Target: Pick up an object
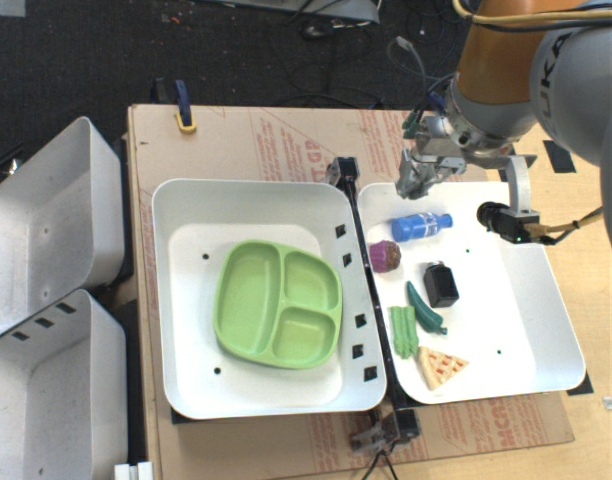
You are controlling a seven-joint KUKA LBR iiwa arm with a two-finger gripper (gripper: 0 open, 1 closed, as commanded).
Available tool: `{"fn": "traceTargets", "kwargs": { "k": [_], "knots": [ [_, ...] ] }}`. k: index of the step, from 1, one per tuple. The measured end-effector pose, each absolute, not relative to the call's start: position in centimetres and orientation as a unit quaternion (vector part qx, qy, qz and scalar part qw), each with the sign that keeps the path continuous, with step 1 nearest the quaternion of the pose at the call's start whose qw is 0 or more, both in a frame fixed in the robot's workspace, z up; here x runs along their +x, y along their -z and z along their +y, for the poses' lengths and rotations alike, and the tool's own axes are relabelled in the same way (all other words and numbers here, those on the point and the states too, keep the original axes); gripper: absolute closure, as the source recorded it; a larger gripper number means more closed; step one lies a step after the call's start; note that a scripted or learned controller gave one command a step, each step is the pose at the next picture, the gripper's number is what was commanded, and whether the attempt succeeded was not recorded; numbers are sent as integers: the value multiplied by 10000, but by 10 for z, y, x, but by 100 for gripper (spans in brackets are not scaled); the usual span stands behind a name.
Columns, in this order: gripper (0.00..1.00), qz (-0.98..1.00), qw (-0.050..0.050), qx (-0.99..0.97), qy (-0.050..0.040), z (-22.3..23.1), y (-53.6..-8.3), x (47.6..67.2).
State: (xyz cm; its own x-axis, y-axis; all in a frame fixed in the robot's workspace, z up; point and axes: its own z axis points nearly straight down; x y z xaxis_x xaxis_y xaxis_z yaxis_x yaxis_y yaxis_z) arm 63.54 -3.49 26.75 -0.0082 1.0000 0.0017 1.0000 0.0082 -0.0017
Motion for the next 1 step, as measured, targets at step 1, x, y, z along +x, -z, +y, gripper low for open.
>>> {"fn": "traceTargets", "kwargs": {
  "k": [1],
  "knots": [
    [100, -7099, -2, -7044, 7, 19, -270, 639]
  ]
}}
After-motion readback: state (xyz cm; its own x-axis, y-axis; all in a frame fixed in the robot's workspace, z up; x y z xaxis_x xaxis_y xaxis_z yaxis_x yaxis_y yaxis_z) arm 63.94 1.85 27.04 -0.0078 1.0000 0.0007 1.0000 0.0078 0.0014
